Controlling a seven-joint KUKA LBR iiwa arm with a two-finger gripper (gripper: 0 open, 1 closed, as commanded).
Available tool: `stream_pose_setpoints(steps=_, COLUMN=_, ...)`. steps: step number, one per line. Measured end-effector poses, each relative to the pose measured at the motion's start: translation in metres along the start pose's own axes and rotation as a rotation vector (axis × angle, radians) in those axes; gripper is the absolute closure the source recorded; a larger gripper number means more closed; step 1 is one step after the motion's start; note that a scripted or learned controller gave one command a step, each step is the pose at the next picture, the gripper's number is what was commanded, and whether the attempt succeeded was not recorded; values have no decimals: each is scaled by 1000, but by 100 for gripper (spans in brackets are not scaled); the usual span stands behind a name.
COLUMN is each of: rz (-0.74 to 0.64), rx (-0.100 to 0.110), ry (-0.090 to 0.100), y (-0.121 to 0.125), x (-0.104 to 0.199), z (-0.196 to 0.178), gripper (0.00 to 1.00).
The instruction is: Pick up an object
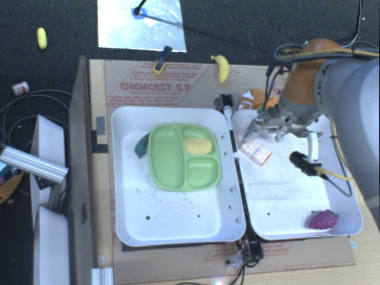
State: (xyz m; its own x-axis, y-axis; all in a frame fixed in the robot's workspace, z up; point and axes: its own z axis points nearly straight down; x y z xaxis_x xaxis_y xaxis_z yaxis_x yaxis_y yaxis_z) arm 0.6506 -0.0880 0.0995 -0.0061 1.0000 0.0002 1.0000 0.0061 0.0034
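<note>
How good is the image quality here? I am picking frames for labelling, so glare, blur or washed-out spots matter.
Camera view: a shiny sheet behind the bench glares bright and washes out its surface; both white bins, left and right, are bright but hold detail; the green tray and purple fruit read clearly; the arm looks slightly soft; the floor is dark with little detail.

Glossy white plastic bins (178, 230), matt green plastic tray (178, 177), brown cardboard (154, 85)

Evenly and brightly lit from above, slightly cool in tone. Strong glare off the silver sheet (141, 18) at top. Soft, short shadows inside the white bins (178, 230). Mild blur overall, grainy on dark floor (47, 5).
</note>
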Motion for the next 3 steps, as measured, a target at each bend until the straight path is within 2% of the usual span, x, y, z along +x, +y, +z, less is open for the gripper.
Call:
stream_pose_setpoints(steps=1, rz=5, rx=-12, ry=5, y=-2, x=-23, z=8, gripper=0)
stream_pose_setpoints(steps=2, rz=0, rx=-3, ry=-1, y=14, x=-9, z=0, gripper=0)
stream_pose_setpoints(steps=3, rz=7, rx=-19, ry=1, y=-19, x=-28, z=7, gripper=0)
